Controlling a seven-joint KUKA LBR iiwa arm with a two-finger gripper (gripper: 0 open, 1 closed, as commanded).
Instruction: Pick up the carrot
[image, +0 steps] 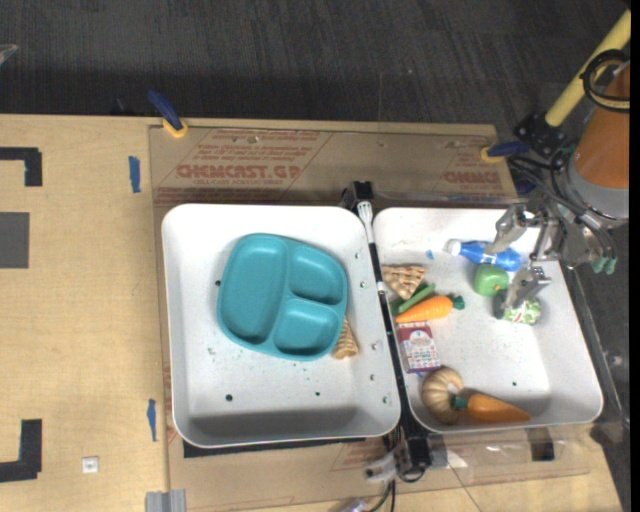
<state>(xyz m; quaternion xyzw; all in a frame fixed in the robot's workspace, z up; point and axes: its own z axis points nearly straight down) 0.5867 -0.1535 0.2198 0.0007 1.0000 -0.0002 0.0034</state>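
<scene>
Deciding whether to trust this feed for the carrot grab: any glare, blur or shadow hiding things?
Camera view: even lighting, mild glare on the right bin's white floor; the carrot by the divider is sharp and unshadowed; the gripper is slightly soft against clutter, its fingers hard to read.

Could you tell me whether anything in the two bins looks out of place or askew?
A waffle cone in the left bin lies tucked partly under the teal plate's edge. The rest looks ordinary.

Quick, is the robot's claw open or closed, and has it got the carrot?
Gripper: open, holding nothing; the carrot lies apart from it in the right bin.
</scene>
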